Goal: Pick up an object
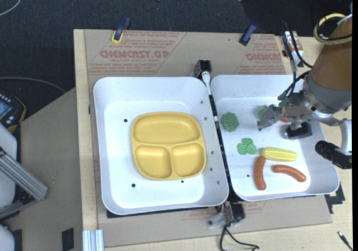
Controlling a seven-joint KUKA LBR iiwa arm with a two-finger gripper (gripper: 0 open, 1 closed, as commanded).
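The right bin (246, 90) holds several toy foods. A round green piece (229, 121) lies near its left wall, with a smaller green leafy piece (246, 146) below it. A yellow corn cob (278, 155) lies at the middle. Two red-orange sausages sit toward the front, one upright (259, 173) and one slanted (289, 173). My gripper (282, 121) hangs low over the bin's right half, above and to the right of the corn. A small green bit (263, 111) shows at its left tip; I cannot tell what it is.
The left bin (112, 132) bears a yellow divided plate (168, 145). A black clamp (202, 69) sits at the bins' shared far corner. A black bracket (333, 154) juts over the right bin's right rim. Brown board surrounds both bins.
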